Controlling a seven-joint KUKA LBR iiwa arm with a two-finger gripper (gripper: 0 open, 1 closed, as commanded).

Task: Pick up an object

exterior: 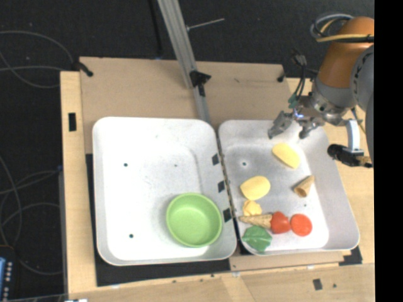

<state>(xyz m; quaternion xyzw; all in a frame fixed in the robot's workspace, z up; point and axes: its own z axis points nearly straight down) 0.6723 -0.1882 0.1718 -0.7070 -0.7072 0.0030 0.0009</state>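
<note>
Objects for picking lie in the right bin [337,187]. At the lower edge of the frame is a green piece [256,238], then a cone [256,219] with two red tomatoes [291,223] beside it. Higher up are a yellow lump [255,187], a small brown cone [304,185] and a yellow wedge [286,155]. The left bin [145,150] has a green bowl [194,219]. Above the wedge the gripper [293,126] hangs, fingers spread apart, with nothing between them.

the arm [345,61] is grey with a rounded orange band above the wrist. pale cables loop at its twelve o'clock end. two dark fingers [278,127] splay from the gripper [293,128].
</note>
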